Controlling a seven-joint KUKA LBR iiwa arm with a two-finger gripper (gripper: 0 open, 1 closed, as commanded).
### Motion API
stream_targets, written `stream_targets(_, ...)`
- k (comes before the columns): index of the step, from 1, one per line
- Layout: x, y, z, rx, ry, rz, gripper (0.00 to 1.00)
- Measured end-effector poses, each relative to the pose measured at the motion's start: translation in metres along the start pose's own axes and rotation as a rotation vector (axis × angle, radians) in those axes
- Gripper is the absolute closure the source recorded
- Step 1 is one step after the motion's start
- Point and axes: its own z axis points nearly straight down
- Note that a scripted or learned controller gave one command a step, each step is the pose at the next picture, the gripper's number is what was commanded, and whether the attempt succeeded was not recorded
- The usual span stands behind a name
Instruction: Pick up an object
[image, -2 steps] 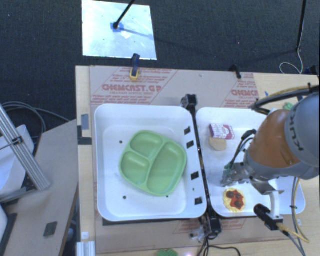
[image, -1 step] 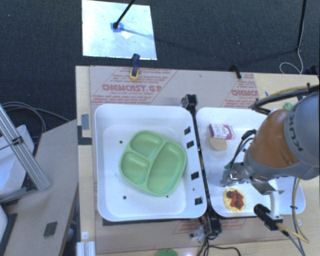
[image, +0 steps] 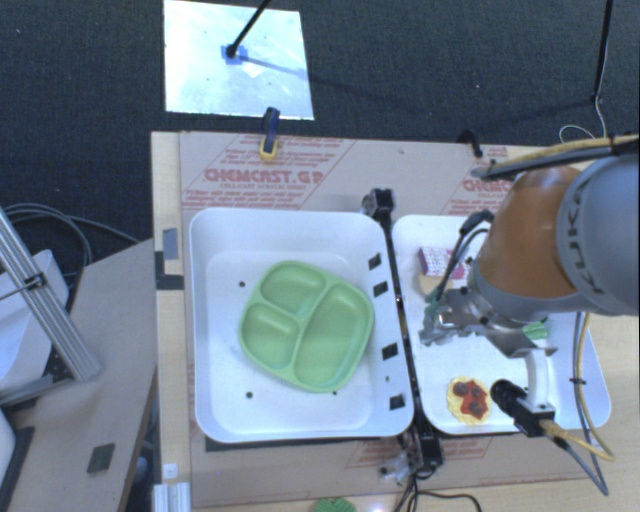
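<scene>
A dark carpeted floor (image: 80, 110) surrounds a tabletop (image: 300, 165) covered by a protective sheet printed in red with "CHEMCAST GP", readable at the back left and partly repeated at the back right. Two shallow white bins sit side by side on it. The left bin (image: 215, 250) carries a green divided plate (image: 306, 325) with three compartments, lying flat near the bin's middle. The right bin (image: 598, 395) lies beneath the robot arm (image: 560, 235), grey with an orange band, the letters "KU" visible on its grey casing.

In the right bin, a small pink-and-white packet (image: 434, 261) lies near the back left corner, its printing too small to read. A round yellow toy pizza (image: 468, 399) with red toppings rests near the front edge, just beside a black fitting on the arm. A sliver of something green (image: 534, 329) shows under the arm.

The claw (image: 436, 325) hangs low over the left part of the right bin, between the packet and the pizza; whether it is spread or closed cannot be told, as the wrist hides much of it.

A yellow-and-blue clamp (image: 269, 136) grips the tabletop's back edge. A silvery panel (image: 238, 60) lies on the floor beyond.
</scene>
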Motion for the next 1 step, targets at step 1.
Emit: stream_targets(1, -0.0051, -0.0016, 0.0056, 0.009, -0.003, 0.01, 0.0)
